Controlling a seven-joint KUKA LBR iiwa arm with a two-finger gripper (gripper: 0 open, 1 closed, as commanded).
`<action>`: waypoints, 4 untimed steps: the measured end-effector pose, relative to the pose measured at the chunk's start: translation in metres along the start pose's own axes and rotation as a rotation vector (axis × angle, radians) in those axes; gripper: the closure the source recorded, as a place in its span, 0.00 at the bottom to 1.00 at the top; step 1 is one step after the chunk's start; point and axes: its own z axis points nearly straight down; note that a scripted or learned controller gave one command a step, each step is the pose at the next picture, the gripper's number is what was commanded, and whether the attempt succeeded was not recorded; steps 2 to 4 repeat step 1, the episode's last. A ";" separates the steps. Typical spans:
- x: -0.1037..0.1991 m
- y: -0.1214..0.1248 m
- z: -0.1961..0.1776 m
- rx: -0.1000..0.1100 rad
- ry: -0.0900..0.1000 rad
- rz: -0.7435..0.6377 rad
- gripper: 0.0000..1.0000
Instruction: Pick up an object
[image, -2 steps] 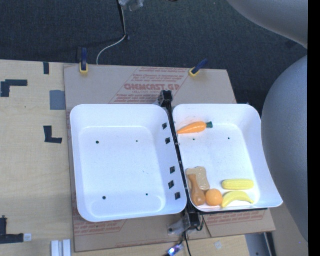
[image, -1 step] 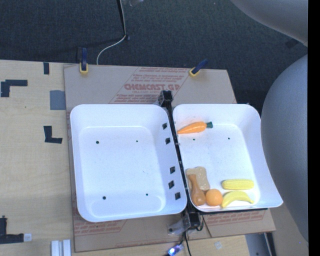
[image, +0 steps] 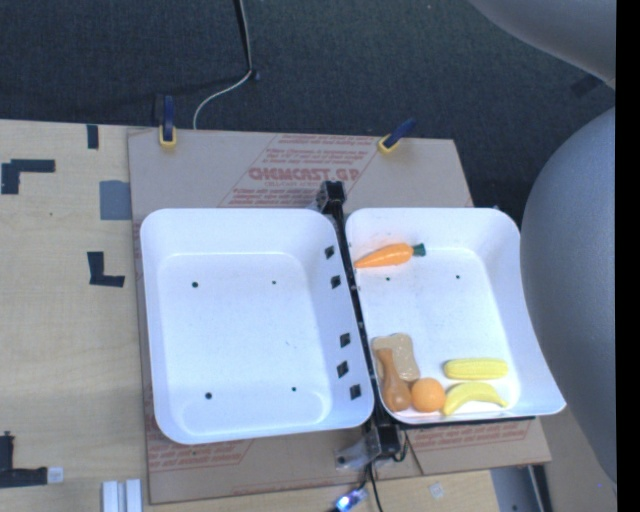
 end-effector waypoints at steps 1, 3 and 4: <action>0.001 0.002 -0.010 -0.018 0.004 0.000 1.00; 0.001 0.002 -0.010 -0.018 0.004 0.000 1.00; 0.001 0.002 -0.010 -0.018 0.004 0.000 1.00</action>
